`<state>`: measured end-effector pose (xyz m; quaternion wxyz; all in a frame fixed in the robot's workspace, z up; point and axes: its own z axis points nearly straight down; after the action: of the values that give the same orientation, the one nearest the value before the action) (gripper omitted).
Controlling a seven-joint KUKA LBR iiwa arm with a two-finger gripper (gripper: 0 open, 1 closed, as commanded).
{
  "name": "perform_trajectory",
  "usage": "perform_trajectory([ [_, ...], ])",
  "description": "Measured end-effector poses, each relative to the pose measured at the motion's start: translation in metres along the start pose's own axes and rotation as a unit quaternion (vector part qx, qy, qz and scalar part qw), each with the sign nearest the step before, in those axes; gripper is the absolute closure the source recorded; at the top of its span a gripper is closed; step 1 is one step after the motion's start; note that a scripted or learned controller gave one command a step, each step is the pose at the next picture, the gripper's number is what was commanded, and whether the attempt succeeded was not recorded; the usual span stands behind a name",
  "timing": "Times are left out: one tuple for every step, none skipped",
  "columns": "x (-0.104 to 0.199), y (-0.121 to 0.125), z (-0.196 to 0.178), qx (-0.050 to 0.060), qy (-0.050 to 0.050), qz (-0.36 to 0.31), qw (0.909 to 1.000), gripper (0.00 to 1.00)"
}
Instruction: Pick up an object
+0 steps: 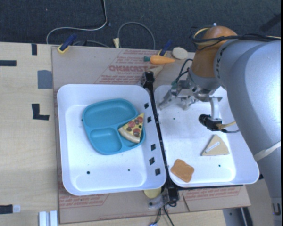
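pale wooden bench top (19,140) runs along the left, marked with dark tape shapes, and a sheet of brown cardboard (118,65) printed with red lettering lies under both bins. glossy white plastic forms the left bin (70,173), a shallow tray with rounded corners. inside it sits a smooth blue divided plate (104,121) with rounded compartments, and a toy pizza slice (133,129), a wedge with a tan crust and red and green toppings, lies in the plate's lower right compartment, its edge against the plate's rim. a row of black clips (153,140) runs down the seam where the two bins meet.

the right bin (245,173), of the same white plastic, holds a flat, rounded orange-brown piece like toast (182,170) near its front edge, and further right a pale triangular wedge (215,147) with a tan side, well apart from the toast. above these, at the back of the right bin, the gripper (183,98) hangs low over the bin floor among grey metal parts and black cables; whether its fingers are apart or together cannot be told. nothing is seen between them. the broad, smooth grey arm (254,88) with its orange band (212,46) fills the right side.
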<state>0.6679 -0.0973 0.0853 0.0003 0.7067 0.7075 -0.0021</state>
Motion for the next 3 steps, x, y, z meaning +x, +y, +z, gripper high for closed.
perform_trajectory([
  [0.067,-0.063,-0.106,-0.005,0.002,-0.002,1.0,0.0],
  [0.072,-0.016,-0.099,-0.002,0.002,-0.001,1.0,0.0],
  [0.066,-0.101,-0.099,0.002,0.002,0.002,1.0,0.0],
])
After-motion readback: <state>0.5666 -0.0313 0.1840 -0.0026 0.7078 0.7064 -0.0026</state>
